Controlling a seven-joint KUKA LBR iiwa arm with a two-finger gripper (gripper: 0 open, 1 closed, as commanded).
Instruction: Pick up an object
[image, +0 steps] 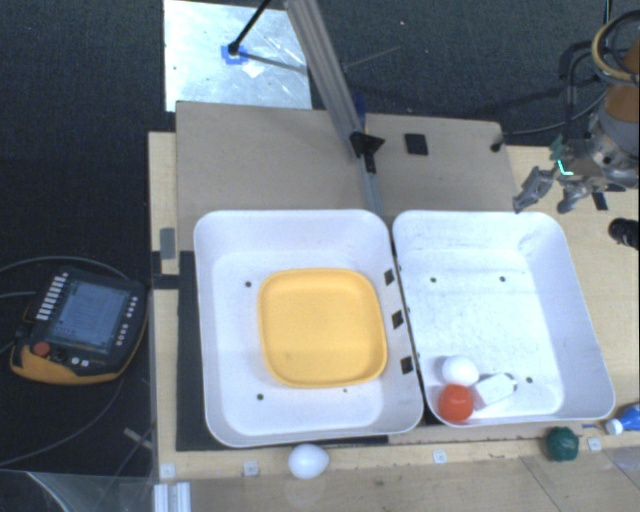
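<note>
Gripper (551, 190) sits at the upper right, above the far right corner of the right bin (560, 250), well apart from anything it could grasp. Its two fingers stand apart with nothing between them.

Step in hand, as I judge it: approach not yet begun; no object chosen by position.

Candidates, all in the near left corner of the right bin:
- white ball (459, 369), against the near wall;
- red ball (456, 402), touching the white ball on its near side;
- small white piece (496, 388), just beside both balls on their right. Details too small to name it.

Left bin (225, 300) carries a yellow plate (322, 326), lying flat and central; shallow, so probably a poor grasp from above.

Orientation: both balls are round, so no long axis and no preferred finger angle. The white piece looks elongated, its long axis running roughly from near left to far right in the camera view; fingers would close across that line.

Next move calls for a traverse diagonally across the right bin toward the near left corner, then a descent with fingers apart. Risk: objects are crowded against the bin wall and each other, so a finger may land on a neighbour or the rim.

Outside the bins on the bench: white egg-shaped object (308, 461), dark green ball (561, 444).
</note>
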